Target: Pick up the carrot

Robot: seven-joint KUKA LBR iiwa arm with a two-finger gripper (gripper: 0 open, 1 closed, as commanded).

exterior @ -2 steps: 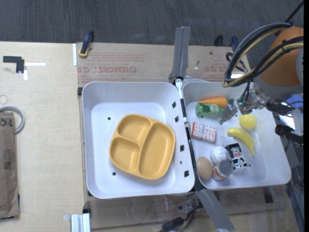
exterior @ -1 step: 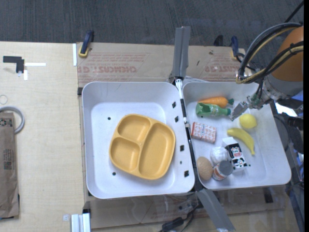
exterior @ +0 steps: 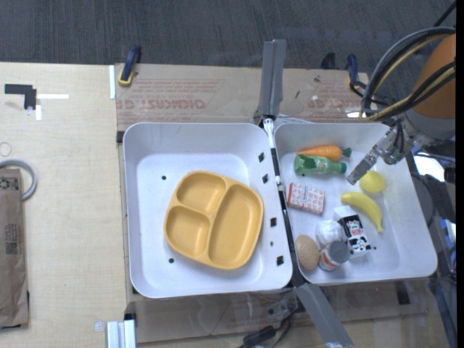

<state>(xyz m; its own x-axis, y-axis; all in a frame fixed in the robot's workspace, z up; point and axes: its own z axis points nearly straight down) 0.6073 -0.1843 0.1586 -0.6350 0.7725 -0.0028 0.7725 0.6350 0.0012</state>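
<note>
There are two white bins. The left bin (exterior: 141, 194) has one yellow plate (exterior: 214, 220) in it, and that plate has three parts. The right bin (exterior: 413, 259) has lots of things in it.

Here is the count for the right bin. There is one carrot (exterior: 322, 152). There is one green bottle (exterior: 319, 166). There is one lemon (exterior: 373, 183). There is one banana (exterior: 363, 208). There is one small red and white box (exterior: 306, 198). There is one brown egg-shaped thing (exterior: 307, 251). There is one little can (exterior: 334, 256) with a red lid. There is one black and white packet (exterior: 354, 235), and one pale crumpled thing (exterior: 328, 232) beside it that I cannot tell what it is.

The carrot is orange, long and thin. It lies flat on its side. Its fat end has a bit of green on it and points right. Its thin end points left. It is at the far end of the right bin, a bit left of the middle. It lies just beside the green bottle, on the bottle's far side. They look like they touch.

The gripper (exterior: 360, 171) is low in the right bin. It points down and left, and its tip is just beside the lemon. It is a little to the right of the carrot and not touching it. Nothing shows between its fingers. I cannot tell if they are apart or together.
</note>
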